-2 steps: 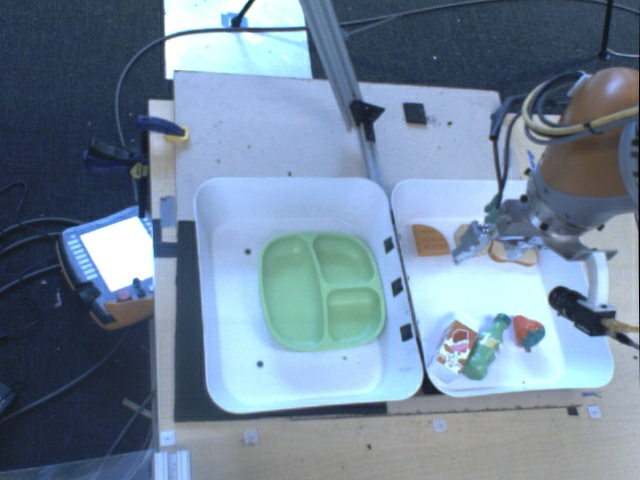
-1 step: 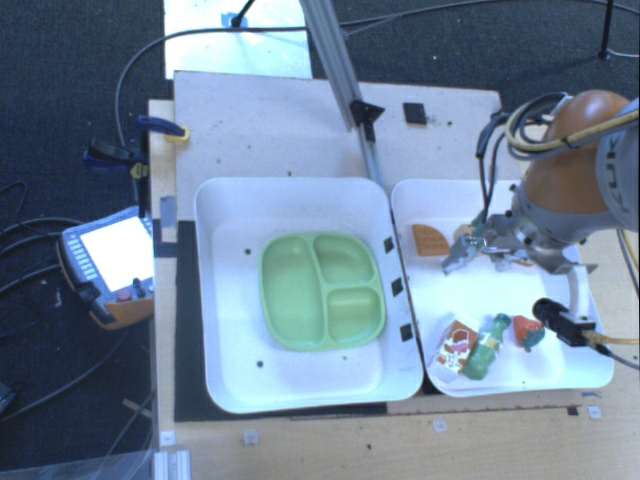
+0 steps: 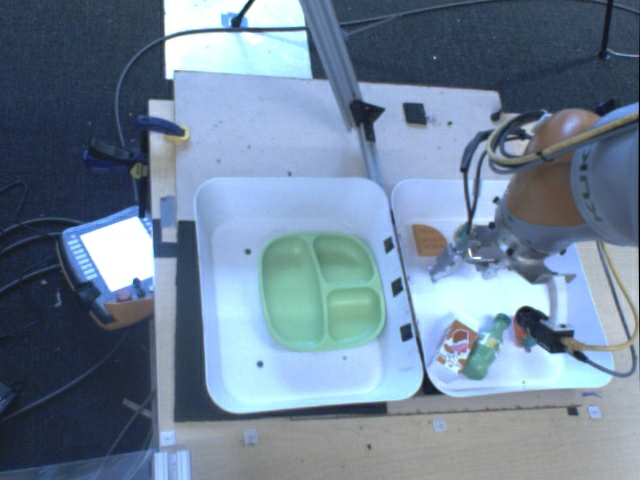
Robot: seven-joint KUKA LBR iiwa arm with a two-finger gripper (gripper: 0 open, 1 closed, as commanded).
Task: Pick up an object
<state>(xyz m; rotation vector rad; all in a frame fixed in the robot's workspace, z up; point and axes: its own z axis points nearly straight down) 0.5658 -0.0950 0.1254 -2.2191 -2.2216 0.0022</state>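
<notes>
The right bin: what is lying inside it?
Inside the right bin lie an orange wedge, a red-and-white packet and a green bottle. The arm covers its far-right part, so anything underneath is hidden.

Bright even overhead light, white bins (image 3: 230,368) glaring, soft shadows; slightly blurred

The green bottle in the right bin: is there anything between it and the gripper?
Nothing visible stands between them. The green bottle lies low in the right bin, touching a red-and-white packet on its left. The gripper is above it in the picture, with bare bin floor between.
</notes>
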